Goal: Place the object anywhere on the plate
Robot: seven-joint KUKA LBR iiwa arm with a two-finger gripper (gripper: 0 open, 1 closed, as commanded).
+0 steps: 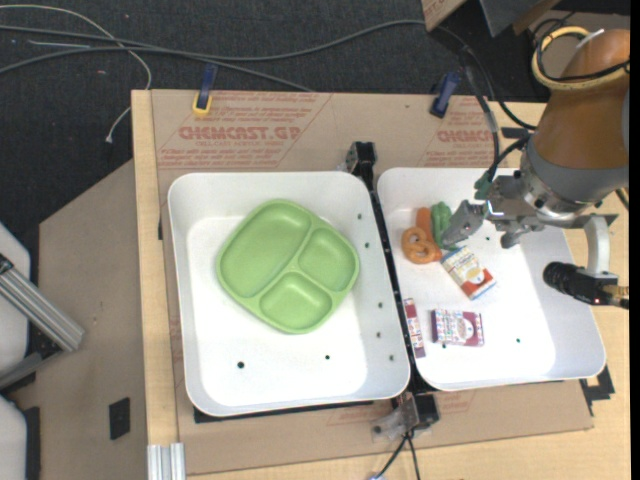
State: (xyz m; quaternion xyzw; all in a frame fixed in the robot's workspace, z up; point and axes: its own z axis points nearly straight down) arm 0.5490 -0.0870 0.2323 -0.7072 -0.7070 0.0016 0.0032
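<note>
Green plate (288, 266) alone in left bin (200, 368); gripper (455, 225), jaw state unclear, among right-bin (570, 358) clutter.

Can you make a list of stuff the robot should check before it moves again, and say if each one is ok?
1. Green plate lies flat in the left bin, nothing on it: ok.
2. Gripper hangs over the right bin, near the orange toy: ok.
3. Something between its fingers: cannot tell.
4. Small carton and purple packet lie apart from each other: ok.
5. Object already on the plate: not ok.
</note>
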